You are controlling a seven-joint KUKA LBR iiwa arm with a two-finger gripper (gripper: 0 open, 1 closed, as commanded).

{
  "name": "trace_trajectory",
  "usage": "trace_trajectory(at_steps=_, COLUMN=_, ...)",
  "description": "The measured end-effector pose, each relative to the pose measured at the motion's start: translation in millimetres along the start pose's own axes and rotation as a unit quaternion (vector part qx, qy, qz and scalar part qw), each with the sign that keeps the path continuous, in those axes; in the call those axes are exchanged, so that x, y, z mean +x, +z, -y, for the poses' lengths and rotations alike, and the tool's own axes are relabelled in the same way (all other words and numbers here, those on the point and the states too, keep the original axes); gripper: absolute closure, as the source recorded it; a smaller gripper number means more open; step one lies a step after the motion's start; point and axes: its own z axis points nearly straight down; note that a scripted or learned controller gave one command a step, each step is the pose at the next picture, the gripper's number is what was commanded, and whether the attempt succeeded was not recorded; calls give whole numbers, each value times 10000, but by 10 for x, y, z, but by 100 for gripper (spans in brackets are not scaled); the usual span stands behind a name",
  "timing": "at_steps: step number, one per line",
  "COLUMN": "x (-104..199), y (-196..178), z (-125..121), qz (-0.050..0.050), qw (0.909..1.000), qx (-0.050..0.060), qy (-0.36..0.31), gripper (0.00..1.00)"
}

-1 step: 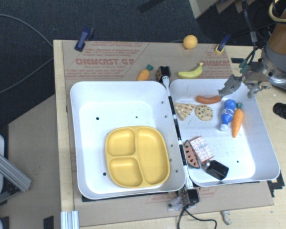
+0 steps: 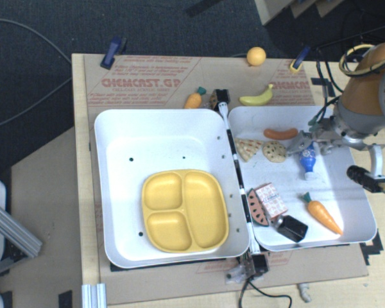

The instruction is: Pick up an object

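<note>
We see the gripper (image 2: 308, 147) low in the right bin (image 2: 359, 230), at the frame's right, just above a blue-and-white tube (image 2: 308, 162); whether it grips the tube we cannot tell. We judge the pick not yet done; the carrot (image 2: 323, 215), sausage (image 2: 281, 133) and yellow tray (image 2: 183, 209), left of centre, lie untouched; lifting remains.

Arm (image 2: 366, 95) cut off at right edge, gripper (image 2: 306, 147) fingers too blurred to read, blue-white object (image 2: 308, 161) under it unidentifiable.
</note>
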Motion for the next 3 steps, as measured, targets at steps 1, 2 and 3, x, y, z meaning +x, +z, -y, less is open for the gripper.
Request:
trace_trajectory(at_steps=1, x=385, y=114, z=145, qz=-19, qw=10000, qx=34, qy=0, gripper=0)
trace_trajectory(at_steps=2, x=380, y=12, z=141, qz=-14, qw=10000, qx=24, qy=6, gripper=100)
trace_trajectory(at_steps=3, x=1010, y=-607, z=200, qz=-12, qw=10000, qx=10, qy=-4, gripper=100)
